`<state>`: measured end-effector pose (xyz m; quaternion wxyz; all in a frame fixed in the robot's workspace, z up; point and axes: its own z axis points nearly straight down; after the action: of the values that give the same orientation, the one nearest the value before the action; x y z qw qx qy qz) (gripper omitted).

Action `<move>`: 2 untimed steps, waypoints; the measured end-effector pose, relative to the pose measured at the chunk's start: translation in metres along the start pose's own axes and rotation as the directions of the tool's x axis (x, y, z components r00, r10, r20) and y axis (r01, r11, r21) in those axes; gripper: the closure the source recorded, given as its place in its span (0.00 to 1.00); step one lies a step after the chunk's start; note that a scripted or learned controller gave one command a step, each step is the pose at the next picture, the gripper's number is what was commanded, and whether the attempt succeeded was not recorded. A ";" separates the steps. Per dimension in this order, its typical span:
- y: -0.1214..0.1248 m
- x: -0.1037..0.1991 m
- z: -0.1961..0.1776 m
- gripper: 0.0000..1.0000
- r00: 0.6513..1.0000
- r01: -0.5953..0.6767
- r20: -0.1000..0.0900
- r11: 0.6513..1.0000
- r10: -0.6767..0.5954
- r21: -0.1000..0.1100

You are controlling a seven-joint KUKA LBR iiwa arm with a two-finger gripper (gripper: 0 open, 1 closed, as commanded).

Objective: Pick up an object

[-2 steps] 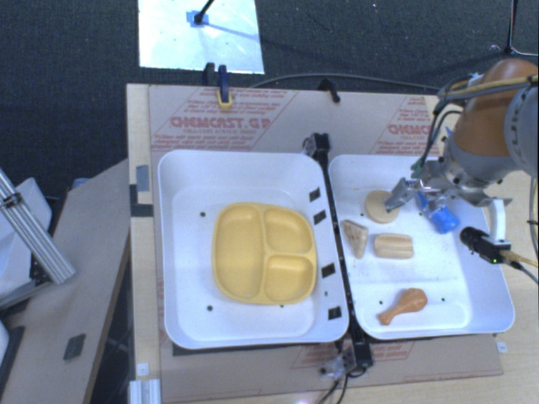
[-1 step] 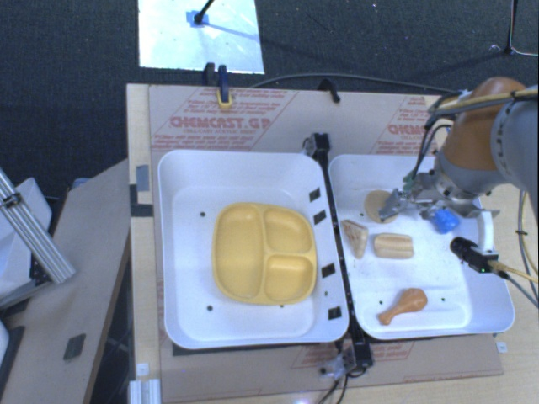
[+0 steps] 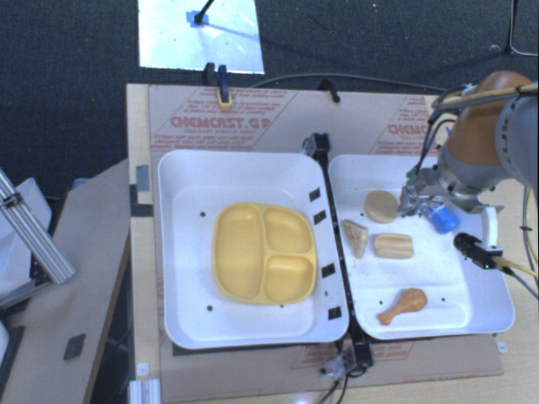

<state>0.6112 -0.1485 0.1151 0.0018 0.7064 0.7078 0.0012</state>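
Nearest the lens lies a drumstick (image 3: 403, 305), loose in the right bin (image 3: 488, 314); gripper (image 3: 414, 204) sits low between a tan disc (image 3: 381, 206) and a blue piece (image 3: 443, 219); grip state cannot be told; recommend centring squarely over one item before closing, avoiding a neighbour.

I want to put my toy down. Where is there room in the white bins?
Left bin: bare floor rings the yellow plate, widest at its left. Right bin: free patch between the drumstick and right wall. Crowded near the gripper: round piece, wedge, bread roll, blue object.
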 end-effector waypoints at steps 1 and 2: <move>-0.002 0.006 -0.062 1.00 1.000 0.002 0.000 1.000 -0.002 -0.003; 0.002 0.006 -0.127 1.00 1.000 0.003 0.001 1.000 -0.003 -0.005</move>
<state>0.6126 -0.1423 0.2421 0.0042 0.7054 0.7088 0.0026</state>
